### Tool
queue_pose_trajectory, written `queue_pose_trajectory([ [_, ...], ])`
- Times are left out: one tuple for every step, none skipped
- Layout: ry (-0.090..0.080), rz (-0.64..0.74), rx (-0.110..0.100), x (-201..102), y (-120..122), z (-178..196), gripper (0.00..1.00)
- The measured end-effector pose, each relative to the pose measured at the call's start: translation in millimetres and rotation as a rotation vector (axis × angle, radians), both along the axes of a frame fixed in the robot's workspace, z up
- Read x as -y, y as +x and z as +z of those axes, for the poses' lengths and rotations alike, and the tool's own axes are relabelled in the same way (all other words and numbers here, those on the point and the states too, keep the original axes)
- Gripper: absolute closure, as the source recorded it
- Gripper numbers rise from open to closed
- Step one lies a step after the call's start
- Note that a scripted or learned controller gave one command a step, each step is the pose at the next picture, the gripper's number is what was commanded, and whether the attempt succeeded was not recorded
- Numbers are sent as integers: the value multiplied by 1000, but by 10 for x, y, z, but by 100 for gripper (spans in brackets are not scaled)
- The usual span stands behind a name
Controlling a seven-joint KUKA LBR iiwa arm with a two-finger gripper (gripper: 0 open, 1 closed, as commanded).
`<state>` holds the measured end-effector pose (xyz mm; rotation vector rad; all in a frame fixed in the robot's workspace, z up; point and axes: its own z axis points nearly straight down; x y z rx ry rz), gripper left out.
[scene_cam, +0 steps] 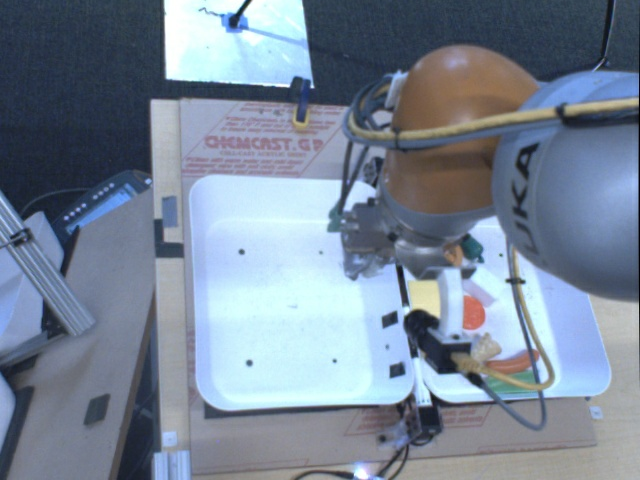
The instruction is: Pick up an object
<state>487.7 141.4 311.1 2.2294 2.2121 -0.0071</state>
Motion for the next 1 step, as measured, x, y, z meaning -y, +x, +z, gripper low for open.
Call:
queue_pose_trajectory([
  [8, 21, 6, -977, -8, 505, 100],
])
